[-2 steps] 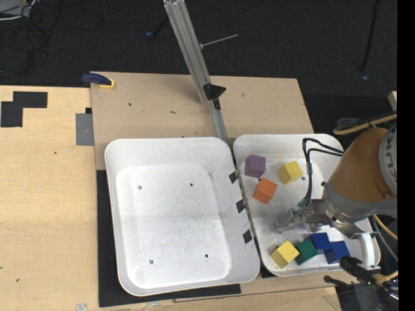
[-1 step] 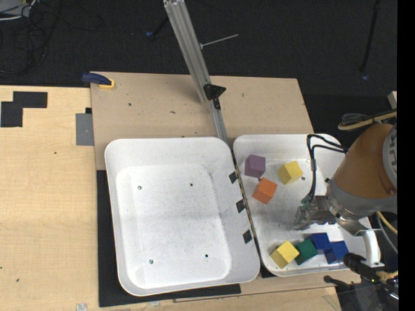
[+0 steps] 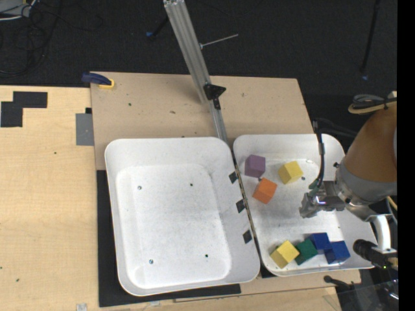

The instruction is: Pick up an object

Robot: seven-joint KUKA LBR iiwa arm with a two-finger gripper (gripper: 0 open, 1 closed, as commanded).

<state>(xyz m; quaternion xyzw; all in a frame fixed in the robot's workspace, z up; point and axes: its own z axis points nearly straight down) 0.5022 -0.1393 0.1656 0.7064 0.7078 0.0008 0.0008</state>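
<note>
- While the left bin at centre frame holds no object, the right bin holds all the blocks.
- Purple, orange and yellow blocks lie up top; yellow, green and blue ones cluster lower right.
- End effector hovers at right, between the groups; its opening I cannot tell, and no block shows in it, so picking likely remains undone.

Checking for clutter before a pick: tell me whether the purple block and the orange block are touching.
Apart. The camera view shows a strip of white bin floor between the purple block and the orange block below it.
</note>
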